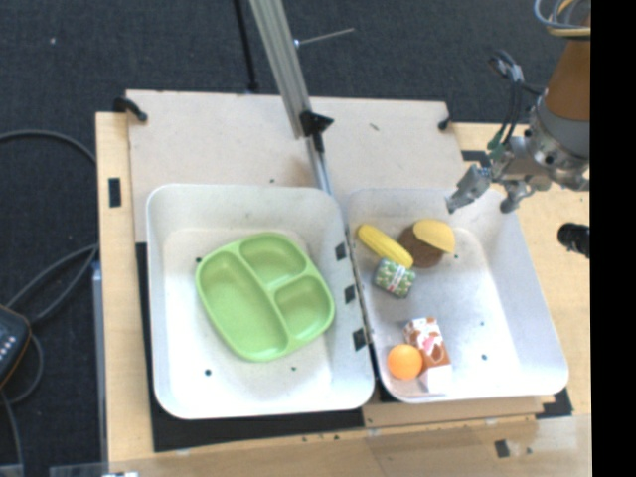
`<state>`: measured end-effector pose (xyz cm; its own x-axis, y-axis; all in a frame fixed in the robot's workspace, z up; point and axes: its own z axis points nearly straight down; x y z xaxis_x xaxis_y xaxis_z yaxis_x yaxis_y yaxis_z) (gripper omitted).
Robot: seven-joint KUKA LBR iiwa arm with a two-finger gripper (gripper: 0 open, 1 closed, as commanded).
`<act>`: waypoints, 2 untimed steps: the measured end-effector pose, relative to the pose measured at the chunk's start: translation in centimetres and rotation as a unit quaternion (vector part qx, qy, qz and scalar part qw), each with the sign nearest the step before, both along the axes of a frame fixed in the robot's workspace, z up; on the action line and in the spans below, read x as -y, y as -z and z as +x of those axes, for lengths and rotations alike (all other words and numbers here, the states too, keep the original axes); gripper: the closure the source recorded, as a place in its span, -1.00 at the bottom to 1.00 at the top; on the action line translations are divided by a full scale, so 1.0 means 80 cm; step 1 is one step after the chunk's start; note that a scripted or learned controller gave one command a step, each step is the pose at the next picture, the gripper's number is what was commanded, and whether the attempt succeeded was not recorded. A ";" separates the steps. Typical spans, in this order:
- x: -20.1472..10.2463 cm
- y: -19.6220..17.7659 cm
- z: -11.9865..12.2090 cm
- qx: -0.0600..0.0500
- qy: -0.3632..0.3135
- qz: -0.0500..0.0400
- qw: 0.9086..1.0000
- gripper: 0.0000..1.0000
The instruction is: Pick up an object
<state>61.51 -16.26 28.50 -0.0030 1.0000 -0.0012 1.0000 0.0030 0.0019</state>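
Observation:
The right bin holds a yellow banana, a brown and yellow round toy, a small green can, an orange ball and a red and white carton. My gripper hangs above the bin's far right corner, up and to the right of the brown and yellow toy. Its two fingers are spread open with nothing between them.
A green divided plate lies in the left bin. A slanted metal pole rises from behind the wall between the bins. Cables trail over the dark floor at the left.

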 end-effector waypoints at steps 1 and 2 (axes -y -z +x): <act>0.000 0.000 0.000 0.000 0.000 0.000 1.000 -1.00; -0.001 0.054 -0.006 -0.002 0.002 0.000 1.000 -1.00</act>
<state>61.02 -16.20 24.19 0.0002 1.0000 -0.0019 1.0000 -0.0002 -0.0030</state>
